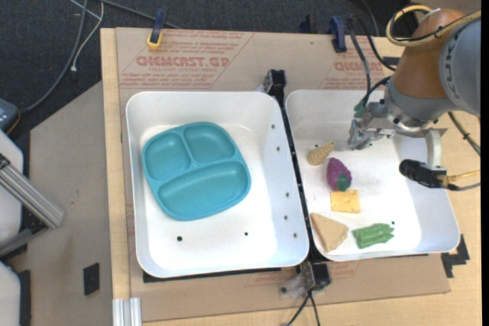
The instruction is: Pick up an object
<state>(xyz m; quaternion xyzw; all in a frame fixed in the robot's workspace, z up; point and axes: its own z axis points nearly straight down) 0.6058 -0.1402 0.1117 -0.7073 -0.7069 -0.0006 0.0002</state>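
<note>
Green toy [373,234], apparently long axis left-right.

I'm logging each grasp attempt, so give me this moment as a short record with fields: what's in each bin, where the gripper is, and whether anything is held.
left bin: a teal divided plate
right bin: a small tan cone-shaped piece, a purple toy vegetable, a yellow block, a tan wedge, a green toy vegetable
gripper: low over the right bin's far part, just beyond the tan cone-shaped piece
held: nothing seen between the jaws
jaw state: cannot tell
</note>
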